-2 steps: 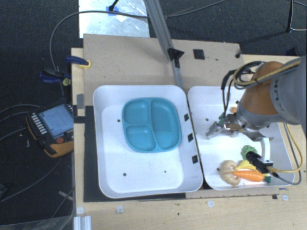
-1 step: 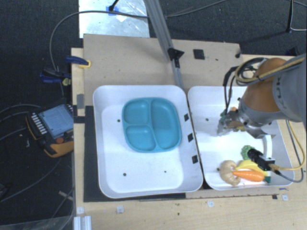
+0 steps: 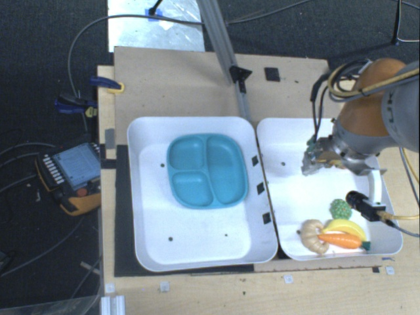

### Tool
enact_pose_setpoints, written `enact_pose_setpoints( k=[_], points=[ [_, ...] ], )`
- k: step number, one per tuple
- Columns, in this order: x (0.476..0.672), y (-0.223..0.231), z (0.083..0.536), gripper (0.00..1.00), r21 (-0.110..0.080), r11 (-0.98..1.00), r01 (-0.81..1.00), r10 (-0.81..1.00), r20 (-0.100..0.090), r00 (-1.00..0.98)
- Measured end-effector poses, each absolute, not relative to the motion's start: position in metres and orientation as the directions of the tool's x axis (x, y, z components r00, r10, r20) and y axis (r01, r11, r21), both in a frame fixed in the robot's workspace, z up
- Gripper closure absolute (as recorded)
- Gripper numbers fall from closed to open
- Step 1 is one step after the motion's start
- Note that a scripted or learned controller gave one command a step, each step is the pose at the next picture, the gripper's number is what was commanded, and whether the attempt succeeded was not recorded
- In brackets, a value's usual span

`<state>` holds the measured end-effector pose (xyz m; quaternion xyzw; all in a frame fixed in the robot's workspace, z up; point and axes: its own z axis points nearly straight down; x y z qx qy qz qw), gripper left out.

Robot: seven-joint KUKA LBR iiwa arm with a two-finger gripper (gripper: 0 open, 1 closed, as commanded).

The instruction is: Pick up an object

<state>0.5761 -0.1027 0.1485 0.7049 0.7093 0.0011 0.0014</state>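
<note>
Toy foods lie clustered in the front right corner of the right bin [image 3: 289,143]: a green broccoli piece [image 3: 340,208], a yellow banana [image 3: 348,227], an orange carrot [image 3: 341,240] and a tan lumpy piece [image 3: 314,235]. My gripper [image 3: 313,161] hangs over the middle of the right bin, up and to the left of that cluster and apart from it. Nothing shows held in it. The grey arm with its orange band [image 3: 371,87] comes in from the right above it.
A blue divided plate [image 3: 208,170] lies in the left bin [image 3: 147,235]. A black fitting on a white bracket [image 3: 362,203] sits just right of the broccoli. A grey pole [image 3: 220,35] slants across the bench's back. Cables and tools lie on the floor at left.
</note>
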Motion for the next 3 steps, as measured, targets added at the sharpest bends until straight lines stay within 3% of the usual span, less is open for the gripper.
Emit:
enact_pose_setpoints(
  k=[2, 3],
  points=[
    [0.579, -0.099, 0.219, 1.0, 0.003, 0.007, 1.0, 1.0, 0.0, -0.007],
    [0.583, -0.05, 0.218, 1.0, 0.002, 0.01, 1.0, 1.0, 0.001, -0.01]
  ],
)
